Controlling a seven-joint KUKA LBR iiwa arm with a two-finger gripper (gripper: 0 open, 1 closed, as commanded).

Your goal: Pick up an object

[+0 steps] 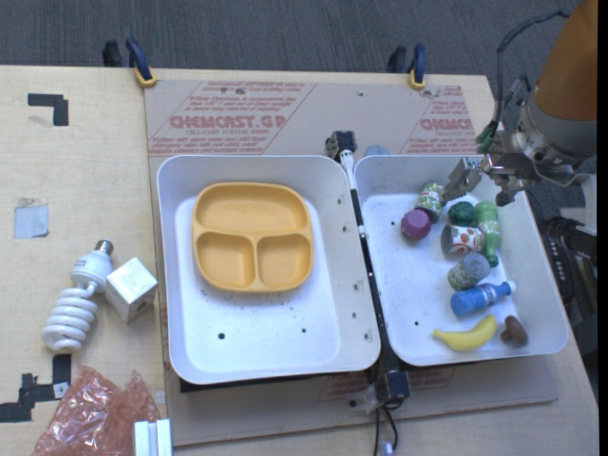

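- Divided plate, left bin: yellow-orange on white.
- Ball, right bin: purple.
- Bottle: blue, white cap.
- Banana, lower right: yellow.
- Can: green.
- Spiral bulb, lower left: white.
- Desk: pale tan; protective sheet printed with red lettering.
- Crumpled wrapper, bottom left: reddish-pink.

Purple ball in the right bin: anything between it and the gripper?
Nothing visible blocks it. The gripper hovers over the bin's upper right; the purple ball lies to its lower left, open from above. A small green-labelled container sits close beside the ball.
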